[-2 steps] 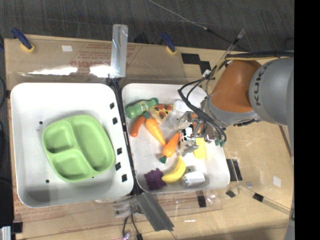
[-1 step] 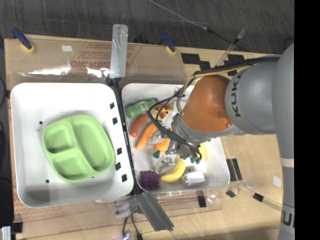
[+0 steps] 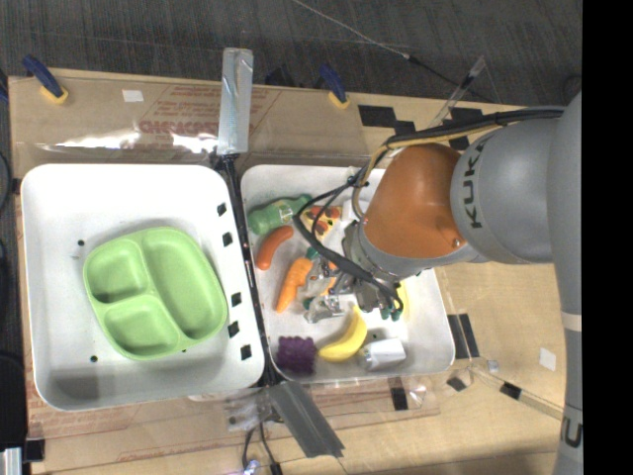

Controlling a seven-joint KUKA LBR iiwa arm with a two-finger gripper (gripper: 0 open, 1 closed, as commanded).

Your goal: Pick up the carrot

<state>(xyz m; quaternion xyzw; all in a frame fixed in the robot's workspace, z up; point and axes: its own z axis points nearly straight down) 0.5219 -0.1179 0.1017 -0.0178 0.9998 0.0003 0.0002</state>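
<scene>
The carrot is a small orange spindle lying at a slant in the left half of the right bin, thin end toward the bin's near-left. My gripper hangs low just to the right of the carrot, its metal tip close beside or touching the carrot's upper end. The orange wrist band and grey arm cover the middle and right of this bin. Nothing shows as lifted.
A darker orange-red piece and a green vegetable lie just beyond the carrot. A banana, purple grapes and a white block sit along the near wall. The left bin holds a green divided plate.
</scene>
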